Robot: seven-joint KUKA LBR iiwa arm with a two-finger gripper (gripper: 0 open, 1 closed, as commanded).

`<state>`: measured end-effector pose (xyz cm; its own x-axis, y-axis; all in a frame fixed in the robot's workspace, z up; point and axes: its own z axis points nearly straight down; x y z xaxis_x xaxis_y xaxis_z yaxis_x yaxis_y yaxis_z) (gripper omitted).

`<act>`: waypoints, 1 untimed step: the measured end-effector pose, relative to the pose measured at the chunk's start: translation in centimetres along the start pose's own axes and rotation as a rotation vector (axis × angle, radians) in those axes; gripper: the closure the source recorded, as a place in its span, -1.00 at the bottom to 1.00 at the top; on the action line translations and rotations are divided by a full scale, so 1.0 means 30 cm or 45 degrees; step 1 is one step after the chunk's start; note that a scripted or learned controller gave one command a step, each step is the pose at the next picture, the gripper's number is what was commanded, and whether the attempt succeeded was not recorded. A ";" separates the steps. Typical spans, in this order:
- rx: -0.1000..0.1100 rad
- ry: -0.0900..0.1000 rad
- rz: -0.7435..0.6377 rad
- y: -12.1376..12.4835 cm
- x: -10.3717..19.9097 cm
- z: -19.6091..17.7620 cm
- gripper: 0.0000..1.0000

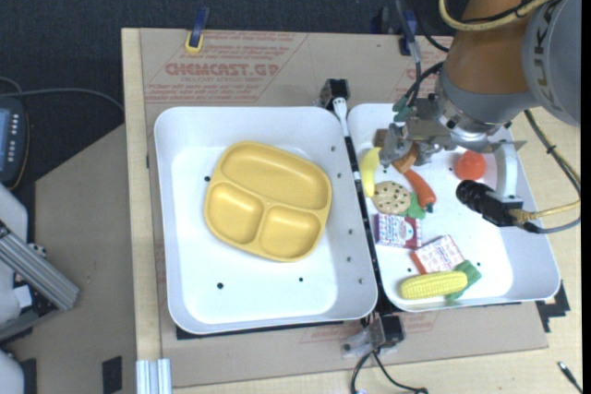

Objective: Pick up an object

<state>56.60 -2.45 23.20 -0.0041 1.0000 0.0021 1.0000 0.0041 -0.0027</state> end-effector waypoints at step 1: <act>0.000 -0.001 0.004 -0.038 0.033 0.002 1.00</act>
<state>55.46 -1.47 23.15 -0.0013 1.0000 0.0012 1.0000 0.0013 -0.0028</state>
